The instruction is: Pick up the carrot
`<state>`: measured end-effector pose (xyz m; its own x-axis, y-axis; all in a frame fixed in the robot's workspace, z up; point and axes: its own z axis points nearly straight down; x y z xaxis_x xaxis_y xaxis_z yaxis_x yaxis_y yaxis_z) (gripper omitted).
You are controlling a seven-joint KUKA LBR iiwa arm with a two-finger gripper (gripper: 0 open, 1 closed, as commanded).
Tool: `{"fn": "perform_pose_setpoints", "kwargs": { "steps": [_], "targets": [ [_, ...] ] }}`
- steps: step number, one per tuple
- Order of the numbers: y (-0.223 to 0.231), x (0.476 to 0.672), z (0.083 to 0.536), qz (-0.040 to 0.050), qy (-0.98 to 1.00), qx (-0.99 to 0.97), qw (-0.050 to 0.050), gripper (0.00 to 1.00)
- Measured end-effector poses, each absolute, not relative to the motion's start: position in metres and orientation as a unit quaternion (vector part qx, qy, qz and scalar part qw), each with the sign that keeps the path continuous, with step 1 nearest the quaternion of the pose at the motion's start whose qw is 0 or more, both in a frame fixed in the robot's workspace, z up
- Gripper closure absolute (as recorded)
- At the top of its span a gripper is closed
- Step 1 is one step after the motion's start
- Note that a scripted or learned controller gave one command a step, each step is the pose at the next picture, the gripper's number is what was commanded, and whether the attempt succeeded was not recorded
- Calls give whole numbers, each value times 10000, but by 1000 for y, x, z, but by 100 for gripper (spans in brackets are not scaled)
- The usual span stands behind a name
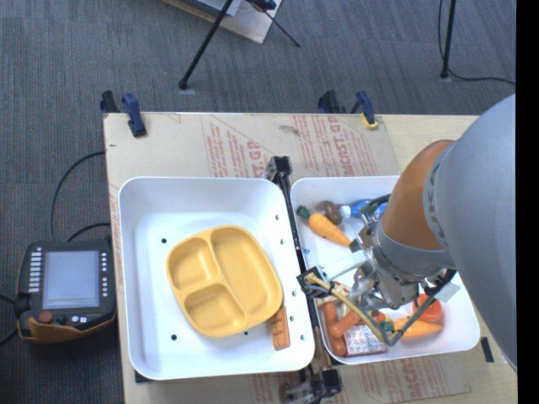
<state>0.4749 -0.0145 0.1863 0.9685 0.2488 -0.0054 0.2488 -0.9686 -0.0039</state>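
Grey arm (472, 200) over right bin (396, 356), tool (370, 297) state unclear, carrot (329, 229) beside, yellow plate (223, 280) left

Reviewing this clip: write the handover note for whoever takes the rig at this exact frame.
Gripper: low over the right bin, among the clutter; finger state unreadable, nothing seen held.
Carrot: lying free in the right bin's upper left part, apart from the gripper. Other orange pieces sit near the bin's lower edge.
Left bin: holds a yellow divided plate.
Done: arm is down in the correct bin.
Left: close on the carrot and lift it.
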Motion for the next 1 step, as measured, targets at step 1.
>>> {"fn": "perform_pose_setpoints", "kwargs": {
  "steps": [1],
  "targets": [
    [-14,475,186,29,-1255,-9921,16,0]
  ]
}}
